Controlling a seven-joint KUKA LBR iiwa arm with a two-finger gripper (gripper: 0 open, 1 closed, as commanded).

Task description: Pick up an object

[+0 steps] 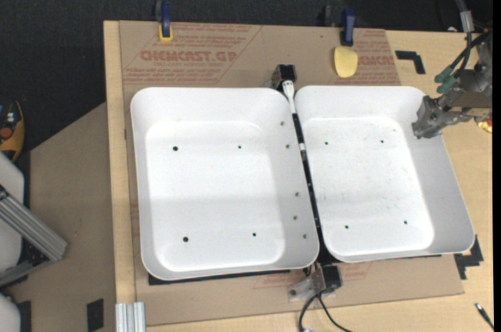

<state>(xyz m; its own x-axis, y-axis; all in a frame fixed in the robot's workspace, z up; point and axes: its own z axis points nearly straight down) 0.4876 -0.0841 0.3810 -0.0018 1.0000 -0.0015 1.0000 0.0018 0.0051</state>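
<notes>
My gripper (429,124) hangs at the far right, over the right rim of the right white bin (438,182), near its back corner. It looks small, grey and blurred, with cables above it. Nothing can be seen held in it. A small pale yellow object (345,61) lies on the brown board behind the right bin, outside both bins and well left of the gripper. The floors of both bins show bare white plastic with small dark dots.
The left white bin (145,189) sits beside the right one, with a black strip (301,158) between them. Two blue clamps (163,13) (348,23) hold the board's back edge. Cables and a connector (319,283) lie at the front edge.
</notes>
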